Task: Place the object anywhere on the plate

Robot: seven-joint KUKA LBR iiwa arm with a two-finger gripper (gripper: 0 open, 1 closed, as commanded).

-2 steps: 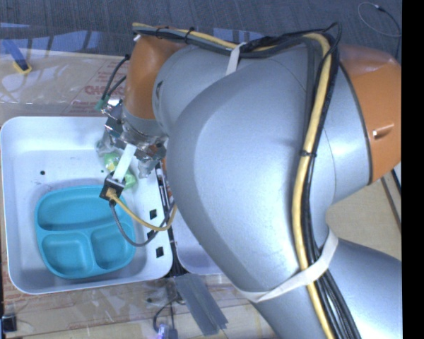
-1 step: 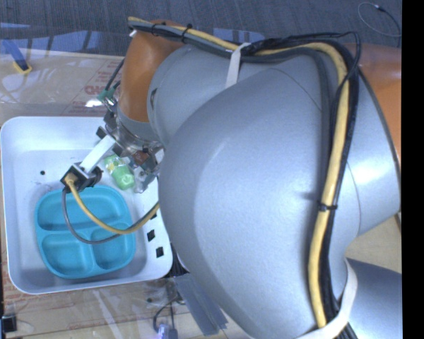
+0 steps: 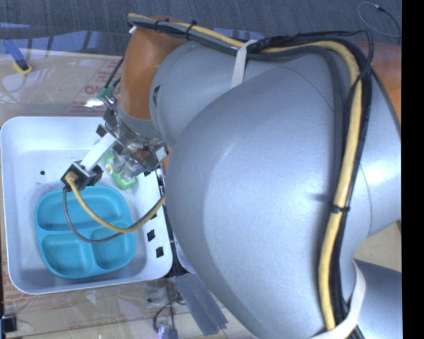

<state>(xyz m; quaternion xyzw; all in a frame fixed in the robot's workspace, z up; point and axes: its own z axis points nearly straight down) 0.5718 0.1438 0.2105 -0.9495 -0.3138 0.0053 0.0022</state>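
A: Object point(image 3: 125, 178) status: small, pale green, translucent-looking, sitting just under the wrist at the top right corner of the blue plate point(image 3: 85, 232). Cannot tell whether it rests on the plate rim or on the bin point(image 3: 28, 140) floor just beside it.

B: Shape, long axis?

A: Too hidden by the wrist hardware to say. Only a greenish patch shows.

B: Pincer point(image 3: 131, 162) relative to it?

A: Directly above or around it, as far as the slant view allows. Whether it is spread, pressed together or pinching the object, I cannot tell; the arm point(image 3: 268, 189) covers it.

B: Plate direction?

A: Down-left from the object. Three compartments, all open to view apart from a yellow cable point(image 3: 92, 214) looping over them.

B: Judgement?

A: If the object is held, a short shift down-left would put it over the plate. Grasp unconfirmed.
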